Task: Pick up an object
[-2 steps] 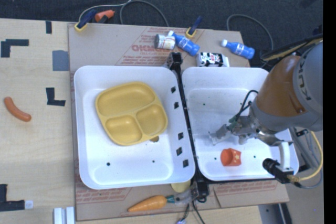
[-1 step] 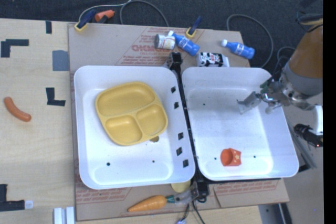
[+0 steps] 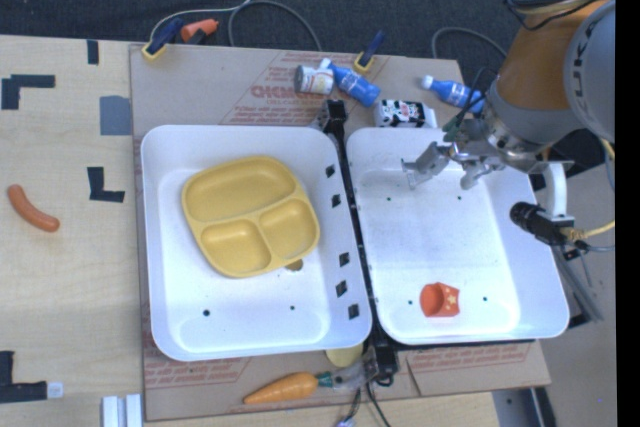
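You'll find the end effector (image 3: pixel 446 164), fingers spread and holding nothing, at the right bin's (image 3: pixel 520 245) far end, with the orange object (image 3: pixel 439 299) well toward its near edge.

A toy carrot (image 3: pixel 283 387) lies below the bins, a sausage (image 3: pixel 32 208) far left on the bench.
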